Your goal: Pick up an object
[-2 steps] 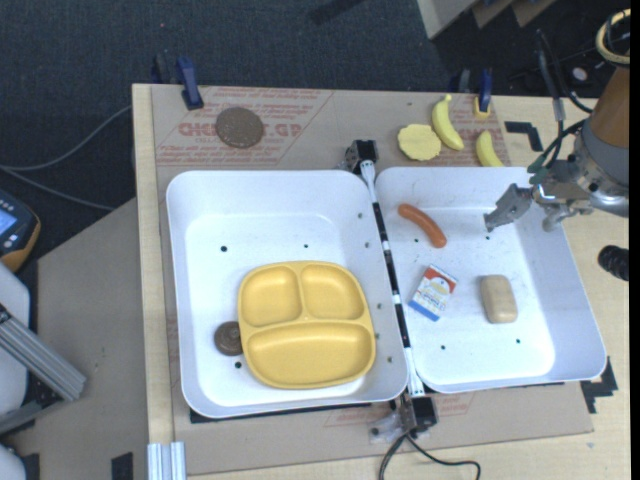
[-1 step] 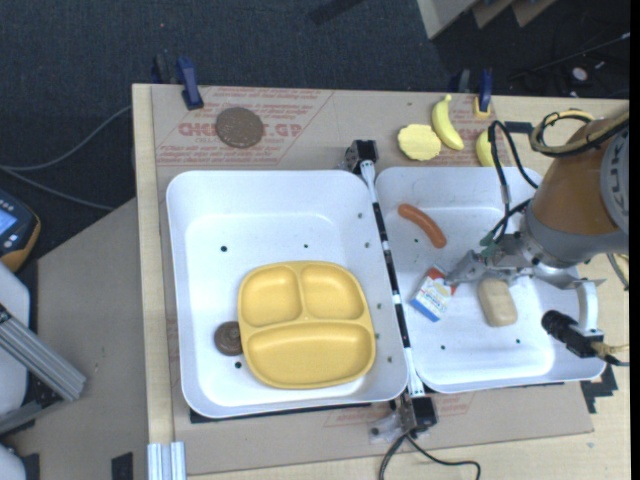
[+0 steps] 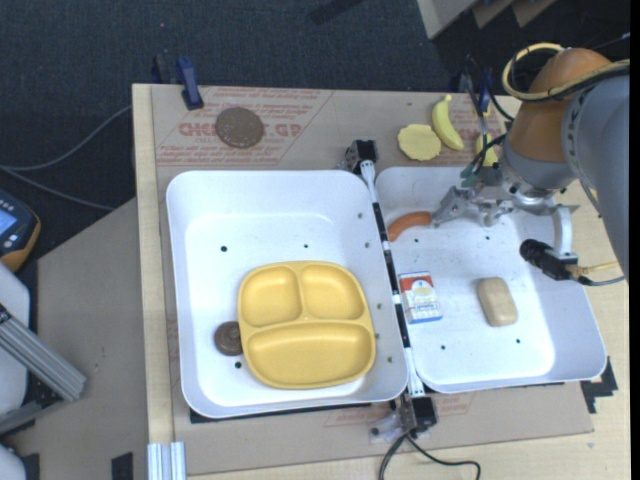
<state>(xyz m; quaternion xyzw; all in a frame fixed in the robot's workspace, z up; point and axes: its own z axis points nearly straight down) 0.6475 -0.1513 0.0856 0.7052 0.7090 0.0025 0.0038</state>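
Hovering at upper right: grey two-finger gripper (image 3: 478, 206), grip state impossible to tell, nearing orange sausage-shaped toy (image 3: 408, 225) lying against right white bin's (image 3: 560, 363) wall.

Arm (image 3: 560, 118) low, hand (image 3: 478, 206) leftward.

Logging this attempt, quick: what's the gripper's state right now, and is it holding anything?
Gripper: fingers spread open over the right bin, holding nothing. The orange sausage lies just beside it, not between the fingers.
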